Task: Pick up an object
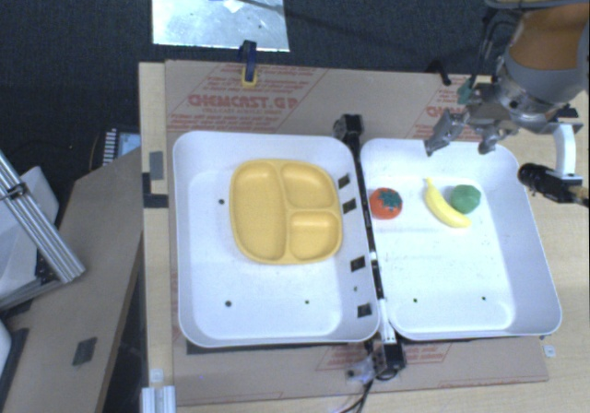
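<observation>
Hand (461, 136) hangs over the right bin's (479, 310) far rim, fingers spread, gripping nothing. Banana (444, 204) lies in the far half, long axis diagonal, green object (466, 197) touching it; bare floor nearer the camera.

Both white bins (277, 328) are viewed from above at a slant; the bench is framed fairly wide.

left bin (198, 310): yellow tray (284, 211)
right bin (479, 300): banana (444, 205), green thing (465, 197), red-orange ball (385, 203)
gripper (460, 138): open, above far edge
</observation>
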Robot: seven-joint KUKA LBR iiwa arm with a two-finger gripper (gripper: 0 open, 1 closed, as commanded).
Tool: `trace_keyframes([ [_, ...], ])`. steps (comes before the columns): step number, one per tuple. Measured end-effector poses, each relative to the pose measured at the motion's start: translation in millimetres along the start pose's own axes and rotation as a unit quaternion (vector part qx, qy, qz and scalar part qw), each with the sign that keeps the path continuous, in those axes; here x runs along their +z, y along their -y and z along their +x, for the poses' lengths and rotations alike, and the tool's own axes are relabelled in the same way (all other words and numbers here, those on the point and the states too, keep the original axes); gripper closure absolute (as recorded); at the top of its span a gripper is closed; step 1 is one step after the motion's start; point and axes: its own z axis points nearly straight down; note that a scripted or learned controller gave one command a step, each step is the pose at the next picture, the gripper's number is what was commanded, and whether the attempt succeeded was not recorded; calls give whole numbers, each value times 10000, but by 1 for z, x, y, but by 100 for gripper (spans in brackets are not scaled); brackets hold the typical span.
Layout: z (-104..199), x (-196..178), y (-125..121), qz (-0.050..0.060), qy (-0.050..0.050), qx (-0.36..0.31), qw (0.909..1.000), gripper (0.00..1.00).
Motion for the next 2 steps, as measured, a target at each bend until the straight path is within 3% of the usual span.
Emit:
trace_keyframes([
  [1,0,-7,-2,-57,6,-9,10000,0],
  [2,-3,53,4,-31,3,3,10000,0],
])
